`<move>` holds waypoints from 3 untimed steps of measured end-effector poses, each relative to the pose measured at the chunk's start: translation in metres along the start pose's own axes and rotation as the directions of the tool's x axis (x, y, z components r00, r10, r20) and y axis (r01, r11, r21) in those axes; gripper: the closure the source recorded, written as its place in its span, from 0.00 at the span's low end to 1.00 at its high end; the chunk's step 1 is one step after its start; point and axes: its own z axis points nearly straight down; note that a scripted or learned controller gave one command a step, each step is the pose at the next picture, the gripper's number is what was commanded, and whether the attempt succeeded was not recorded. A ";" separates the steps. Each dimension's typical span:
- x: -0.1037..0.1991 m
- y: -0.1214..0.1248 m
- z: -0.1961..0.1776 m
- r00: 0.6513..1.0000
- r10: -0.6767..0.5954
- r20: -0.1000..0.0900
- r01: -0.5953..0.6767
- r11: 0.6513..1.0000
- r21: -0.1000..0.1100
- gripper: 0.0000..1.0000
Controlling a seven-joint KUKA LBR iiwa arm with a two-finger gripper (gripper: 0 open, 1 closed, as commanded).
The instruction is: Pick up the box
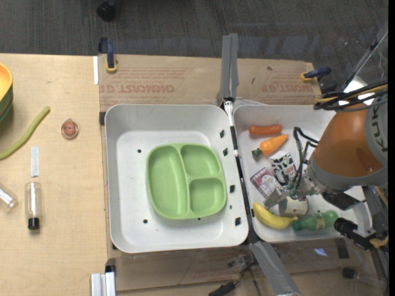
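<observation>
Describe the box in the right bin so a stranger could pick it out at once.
Start at the right white bin, the one without the green divided plate. Near its left wall, above the yellow banana and below the orange carrot, lies the box. It is the only small, flat, pink-and-white item there; the end effector sits just right of it.

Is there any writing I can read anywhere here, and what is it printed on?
"CHEMCRZT" or something close, large red letters upside down on the cardboard sheet behind the left bin; a shorter word beside it is too unclear to read.
Faint red print on the cardboard behind the right bin: too pale to read.
Pink box in the right bin: printing too small.
Black-and-white carton beside it: pattern, nothing legible.
</observation>
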 end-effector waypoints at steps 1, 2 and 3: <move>-0.019 0.022 -0.045 0.993 0.119 0.002 -0.119 0.993 -0.002 0.00; 0.001 0.015 -0.017 0.930 0.368 0.000 -0.368 0.930 0.001 0.00; 0.005 0.012 0.000 0.977 0.215 0.001 -0.215 0.977 0.000 0.00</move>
